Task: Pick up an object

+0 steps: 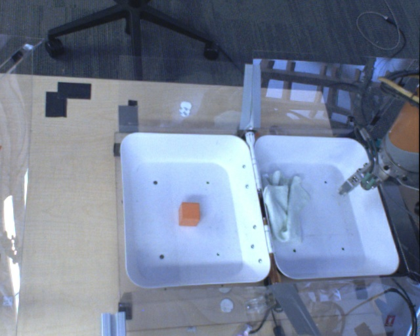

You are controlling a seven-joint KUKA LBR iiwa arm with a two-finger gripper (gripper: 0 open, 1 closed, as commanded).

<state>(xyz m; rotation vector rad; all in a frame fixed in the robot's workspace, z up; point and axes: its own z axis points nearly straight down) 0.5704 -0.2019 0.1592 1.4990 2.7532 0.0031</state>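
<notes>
Claw [357, 182], seemingly parted and holding nothing, hangs over the right bin [367, 262], well apart from orange cube [189, 214].

The right white bin [328, 226] lies beneath the jaws of the gripper [343, 190]. The left white bin [164, 157] sits beside it, farther to the jaws' left in view. Both rest on the pale wooden bench [65, 230]. Black tape marks [65, 97] and a chair base [134, 20] lie far beyond, up-left.
</notes>
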